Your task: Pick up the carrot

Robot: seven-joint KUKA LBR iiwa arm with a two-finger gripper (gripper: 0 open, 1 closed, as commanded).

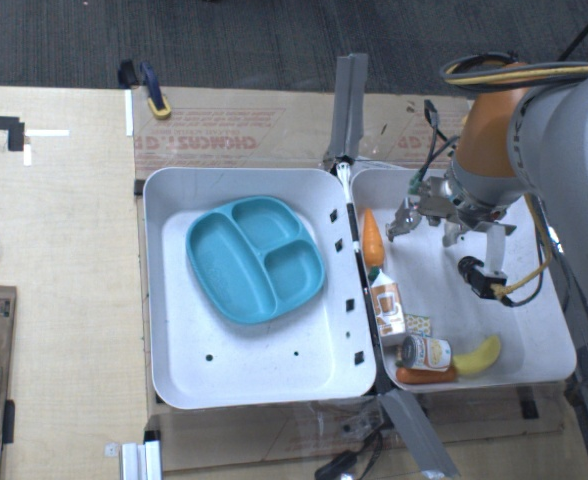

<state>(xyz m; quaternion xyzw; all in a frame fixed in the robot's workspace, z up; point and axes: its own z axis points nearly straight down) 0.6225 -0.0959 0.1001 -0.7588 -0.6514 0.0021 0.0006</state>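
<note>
Camera view looks down on a pale wooden bench with two shallow white plastic bins side by side, and we see the left bin [164,298] near the frame's centre holding a glossy turquoise plate [256,258], rounded and moulded into three compartments, lying tilted on the bin's smooth floor. In the right bin [534,363], the carrot [372,238] lies against the bin's left wall, toward its upper left corner: a tapered orange cone, smooth-skinned, its length running up and down the frame. Below it along the same wall sits a small printed carton [386,308], boxy with a white and brown label, and beside that a flat patterned packet [417,324]. Near the bin's lower edge we see a short metal can [424,352] lying on its side, a curved yellow banana [479,356] to its right, and a slim orange-red piece [422,375], touching the can from below, whose kind we cannot tell. The arm enters from the frame's right, matte grey with an orange band [489,133], black and yellow cables looping round it. Its gripper [436,224] hangs over the upper middle of the right bin, to the right of the carrot and apart from it; whether its jaws are open or closed we cannot tell from this slant. A grey metal post [349,108] rises between the bins at the top, and a blue and yellow clamp [152,90] lies at upper left.
</note>
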